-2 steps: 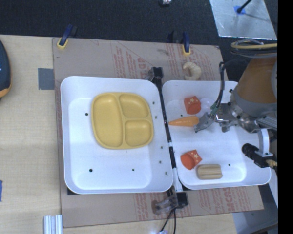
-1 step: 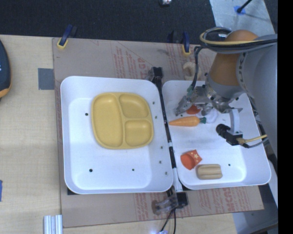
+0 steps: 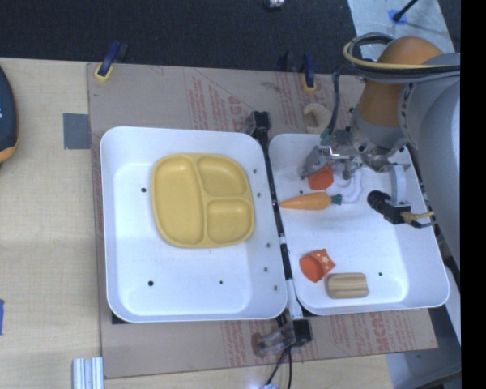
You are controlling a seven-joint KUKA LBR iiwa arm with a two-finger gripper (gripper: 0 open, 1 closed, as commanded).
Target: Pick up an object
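Lighting and picture quality: even, moderately bright overhead light; soft focus throughout.

The two shallow white plastic bins, left (image 3: 121,298) and right (image 3: 421,294), are the brightest surfaces, near washed out, with little surface detail. The yellow three-compartment plastic plate (image 3: 202,198) casts only a faint, short shadow; its compartments show gentle shading. The pale wooden desk (image 3: 40,250) is evenly lit, without glare. The black floor (image 3: 186,14) beyond the desk is dark and featureless. A soft highlight lies on the rounded orange band of the grey arm (image 3: 405,53). Edges are slightly fuzzy overall; printed red lettering on the brown cardboard sheet (image 3: 219,104) is unreadable. The gripper (image 3: 332,159) area is muddled, small parts indistinct.
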